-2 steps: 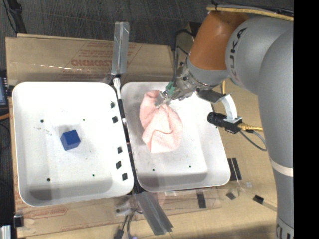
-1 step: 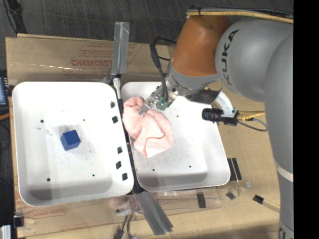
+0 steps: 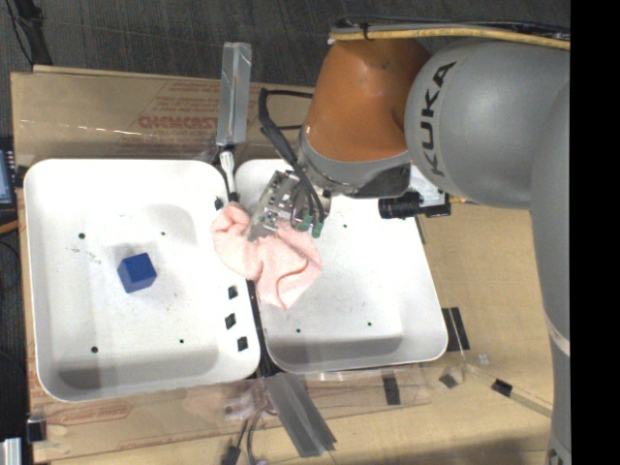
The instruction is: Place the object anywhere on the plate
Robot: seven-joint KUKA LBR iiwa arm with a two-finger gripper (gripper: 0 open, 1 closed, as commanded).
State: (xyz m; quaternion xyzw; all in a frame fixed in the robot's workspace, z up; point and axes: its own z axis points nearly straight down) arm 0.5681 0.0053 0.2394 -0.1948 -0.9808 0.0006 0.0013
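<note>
Count: two white bins, left bin (image 3: pixel 58 260) and right bin (image 3: pixel 387 298), side by side. One blue cube (image 3: pixel 138 271) in the left bin. One pink cloth (image 3: pixel 271 255) over the divide between them. One arm (image 3: pixel 455 124), one pincer (image 3: pixel 286 211).

1. One fixed camera hangs above the table (image 3: pixel 87 95), looking down at a slant.
2. It sits close enough that both bins, left (image 3: pixel 58 260) and right (image 3: pixel 387 289), fill most of the frame.
3. The arm (image 3: pixel 484 114) looms in large from the right.
</note>
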